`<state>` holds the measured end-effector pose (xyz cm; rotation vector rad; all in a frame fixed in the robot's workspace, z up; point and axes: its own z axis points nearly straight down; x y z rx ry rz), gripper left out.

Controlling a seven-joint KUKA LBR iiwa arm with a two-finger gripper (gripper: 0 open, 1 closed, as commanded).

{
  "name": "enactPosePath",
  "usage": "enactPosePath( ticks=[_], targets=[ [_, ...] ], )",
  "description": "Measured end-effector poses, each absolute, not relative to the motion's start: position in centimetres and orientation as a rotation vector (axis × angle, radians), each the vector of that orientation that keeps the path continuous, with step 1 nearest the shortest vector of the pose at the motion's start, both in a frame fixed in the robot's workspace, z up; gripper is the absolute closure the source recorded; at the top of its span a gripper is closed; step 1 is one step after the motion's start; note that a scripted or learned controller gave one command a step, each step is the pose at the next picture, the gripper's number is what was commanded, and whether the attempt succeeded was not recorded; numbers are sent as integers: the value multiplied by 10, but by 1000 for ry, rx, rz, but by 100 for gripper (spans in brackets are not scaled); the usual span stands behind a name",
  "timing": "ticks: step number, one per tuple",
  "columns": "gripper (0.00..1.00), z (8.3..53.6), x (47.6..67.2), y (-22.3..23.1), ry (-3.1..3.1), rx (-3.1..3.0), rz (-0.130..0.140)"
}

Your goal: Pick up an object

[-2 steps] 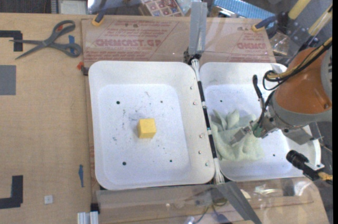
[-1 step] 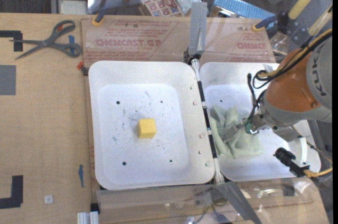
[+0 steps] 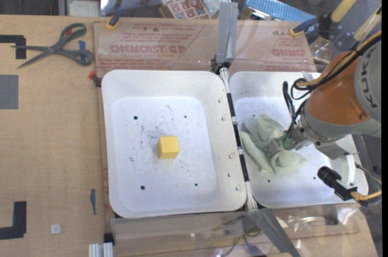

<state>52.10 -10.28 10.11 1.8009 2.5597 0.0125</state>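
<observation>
A small yellow block (image 3: 169, 147) lies near the middle of the left bin (image 3: 121, 98). A crumpled pale green cloth (image 3: 265, 143) lies in the right bin (image 3: 267, 189), toward its left side. My gripper (image 3: 286, 143) is down on the cloth's right part, under the arm's orange wrist band. The cloth bunches around the gripper's tip, which hides how the gripper meets it.
Scissors with grey handles (image 3: 60, 48) lie on the bench at the far left, beyond the bins. Clear sheets and clutter stand behind the bins. A metal divider (image 3: 227, 37) rises at the back between them.
</observation>
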Motion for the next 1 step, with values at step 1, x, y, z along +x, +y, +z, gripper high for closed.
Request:
enactPosePath(
  ticks=[1],
  targets=[
    [100,185,565,-49,2483,1924,-1]
  ],
)
